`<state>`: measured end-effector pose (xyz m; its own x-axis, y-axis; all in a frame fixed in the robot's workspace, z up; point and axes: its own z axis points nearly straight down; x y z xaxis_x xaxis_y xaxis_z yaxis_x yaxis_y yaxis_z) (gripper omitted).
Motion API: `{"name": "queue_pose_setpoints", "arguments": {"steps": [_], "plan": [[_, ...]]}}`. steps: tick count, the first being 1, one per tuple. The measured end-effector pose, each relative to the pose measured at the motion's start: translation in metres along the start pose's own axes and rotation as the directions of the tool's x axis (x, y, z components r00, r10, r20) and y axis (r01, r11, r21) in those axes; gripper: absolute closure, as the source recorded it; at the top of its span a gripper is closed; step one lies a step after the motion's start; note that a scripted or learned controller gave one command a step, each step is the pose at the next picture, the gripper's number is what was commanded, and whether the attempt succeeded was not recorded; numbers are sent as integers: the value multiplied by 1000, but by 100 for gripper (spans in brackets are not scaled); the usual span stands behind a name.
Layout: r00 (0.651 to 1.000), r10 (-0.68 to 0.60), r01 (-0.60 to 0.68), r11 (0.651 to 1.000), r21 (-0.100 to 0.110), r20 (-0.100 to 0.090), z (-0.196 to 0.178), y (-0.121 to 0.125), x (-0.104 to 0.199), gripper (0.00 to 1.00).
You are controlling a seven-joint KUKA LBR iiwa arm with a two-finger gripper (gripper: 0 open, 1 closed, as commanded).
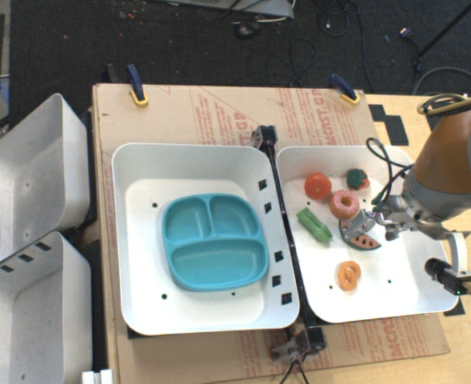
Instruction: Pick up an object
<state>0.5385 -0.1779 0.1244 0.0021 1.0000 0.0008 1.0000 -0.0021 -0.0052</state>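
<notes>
gripper [373, 224] over the watermelon slice [361, 238], grip state unclear; slice looks light, rigid, best pinched across its rind.

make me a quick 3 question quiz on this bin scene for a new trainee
1. True or false: the blue divided plate lies in the same bin as the toy foods.
2. Which item lies nearest the gripper? A) the red tomato B) the watermelon slice C) the orange pretzel
3. Fill in: the green pickle lies just to camera-left of the pink ____.

Key
1. False. The plate lies alone in the camera-left bin; the foods lie in the camera-right bin.
2. B. The gripper sits just above the watermelon slice.
3. donut
</notes>
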Motion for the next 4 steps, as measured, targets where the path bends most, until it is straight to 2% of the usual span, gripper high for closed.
{"name": "queue_pose_setpoints", "arguments": {"steps": [1,2,3,4], "plan": [[1000,0,0,1000,-2,0,34,0,1,0],[1000,0,0,1000,-6,1,22,1,0,100],[1000,-4,4,1000,-9,2,-40,-4,2,100],[1000,-5,5,1000,-12,4,-97,6,-3,100]]}}
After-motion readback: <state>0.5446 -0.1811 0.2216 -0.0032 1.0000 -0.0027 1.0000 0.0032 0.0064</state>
